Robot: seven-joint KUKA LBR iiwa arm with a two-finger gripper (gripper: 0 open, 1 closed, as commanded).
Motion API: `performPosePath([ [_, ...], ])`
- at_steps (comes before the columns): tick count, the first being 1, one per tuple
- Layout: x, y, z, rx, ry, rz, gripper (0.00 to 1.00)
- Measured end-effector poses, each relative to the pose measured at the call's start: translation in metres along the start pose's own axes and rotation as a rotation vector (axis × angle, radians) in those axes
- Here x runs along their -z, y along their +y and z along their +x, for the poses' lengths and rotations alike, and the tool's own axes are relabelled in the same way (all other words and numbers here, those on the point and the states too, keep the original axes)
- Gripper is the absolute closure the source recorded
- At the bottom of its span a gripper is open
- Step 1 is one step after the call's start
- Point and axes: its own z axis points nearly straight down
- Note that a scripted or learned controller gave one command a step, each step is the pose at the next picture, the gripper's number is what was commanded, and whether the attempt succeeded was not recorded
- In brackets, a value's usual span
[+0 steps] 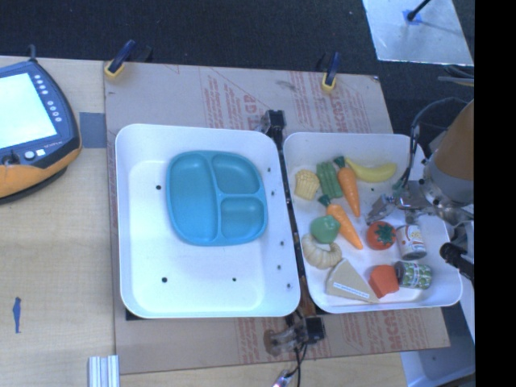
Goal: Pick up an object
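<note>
Bright, even light falls from above, so the two white bins [205,301] look nearly washed out and cast only thin, soft shadows on the cardboard sheet [242,91]. The tablet screen [22,113] at the left is blown out to plain white, and a pale patch [415,18] glares on the dark floor at the top right. The whole view is soft and grainy, small things lacking crisp edges.

Grey arm [451,185]; orange band; black cable looped above.
</note>
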Motion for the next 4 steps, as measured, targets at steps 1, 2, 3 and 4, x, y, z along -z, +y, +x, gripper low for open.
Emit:
performPosePath([
  [1,0.010,0.000,-0.001,0.003,-0.002,0.001,1.00],
  [2,0.010,0.000,-0.001,0.003,-0.002,0.001,0.00],
  [3,0.001,0.045,0.004,0.001,-0.001,-0.002,0.00],
  [4,0.000,-0.047,0.022,0.001,0.000,0.000,0.00],
])
